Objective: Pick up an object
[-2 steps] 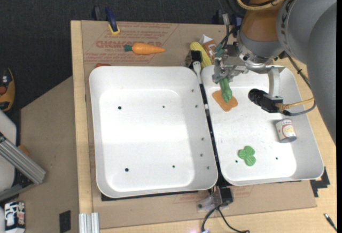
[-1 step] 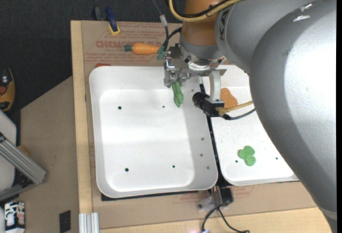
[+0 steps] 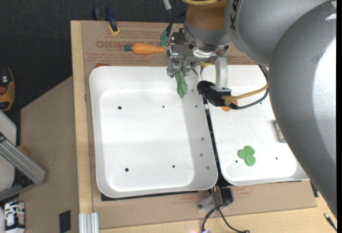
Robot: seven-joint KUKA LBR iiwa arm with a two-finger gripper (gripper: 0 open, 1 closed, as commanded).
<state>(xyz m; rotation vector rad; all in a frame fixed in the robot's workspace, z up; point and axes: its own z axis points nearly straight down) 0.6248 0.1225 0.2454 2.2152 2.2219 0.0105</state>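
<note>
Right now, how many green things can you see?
2. One long green piece hangs from the gripper over the left bin's far edge. One lumpy green thing lies in the right bin. The arm may hide more.

— Any text readable from my end? Need it for the log.
— Only one spot, tbh. Red print runs along the far edge of the cardboard sheet (image 3: 133, 34) under the bins. I make out approx. "CHEM" at the start; the rest is too faint and partly hidden by the arm.
— Anything on the bins, arm, clamps?
— Nope, I can't read a thing there. Bottom-left corner has a small black-and-white tag (image 3: 13, 215), too blurry to read.
</note>
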